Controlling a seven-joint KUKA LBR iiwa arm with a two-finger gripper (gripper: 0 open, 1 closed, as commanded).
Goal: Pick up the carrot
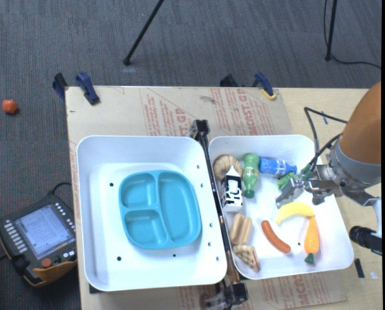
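Carrot (312, 236) lies in the right bin (346, 254), near that bin's front-right corner, resting on the bin floor. Orange body, tapering, green stub at the end toward the bin's front edge; broader orange end points up toward the banana (294, 212). Long axis runs roughly front-to-back in the bin, tilted only a little. Its upper end sits just beside the banana's right tip, maybe touching, can't tell.

My claw (294, 190) hangs over the same bin, above the banana and just short of the bin's right wall. Fingers read as grey metal with a green bit near them; can't tell how far apart they stand, and I see nothing gripped between them. Carrot not in the claw.

Key relation: carrot lies toward the bin's front edge from my claw, slightly to the bin's right-wall side, with the banana in between. My guess: I need to shift toward the front-right corner, turn the claw so it closes across the carrot's narrow width, then drop. Risk, as I judge it: clipping the banana on the way down, or crowding the bin's right wall.

Other stuff in the bin, relative to the carrot: sausage (275, 236) just beside it on the left. Left bin holds a blue divided plate (159, 210).
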